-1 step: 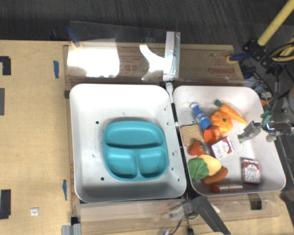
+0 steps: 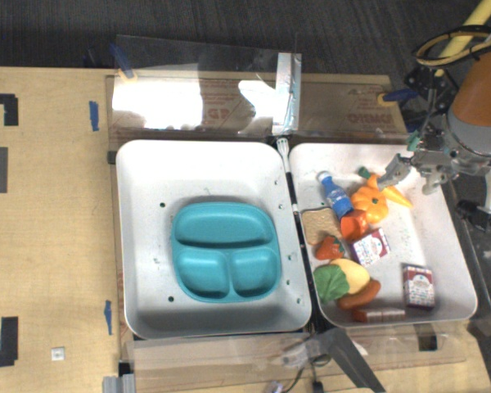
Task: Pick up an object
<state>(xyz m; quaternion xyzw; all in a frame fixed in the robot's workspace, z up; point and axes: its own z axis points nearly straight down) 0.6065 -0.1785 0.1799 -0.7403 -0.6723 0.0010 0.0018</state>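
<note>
Gripper (image 2: 419, 173) hangs at the upper right corner of the right bin (image 2: 462, 297), fingers spread apart with nothing between them. Camera view: the nearest candidate is the orange pumpkin (image 2: 371, 202), lying just left of and slightly below the gripper, close but not touching. Beside it to the left lies a blue bottle (image 2: 335, 195), long axis running diagonally from upper left to lower right. Further down the bin sit a red carton (image 2: 419, 286), a white packet (image 2: 371, 246) and a yellow-green item (image 2: 340, 280), all well apart from the gripper. The left bin (image 2: 139, 170) holds a teal tray (image 2: 226, 250). Judgement: a short leftward and downward move would bring the gripper over the pumpkin.
</note>
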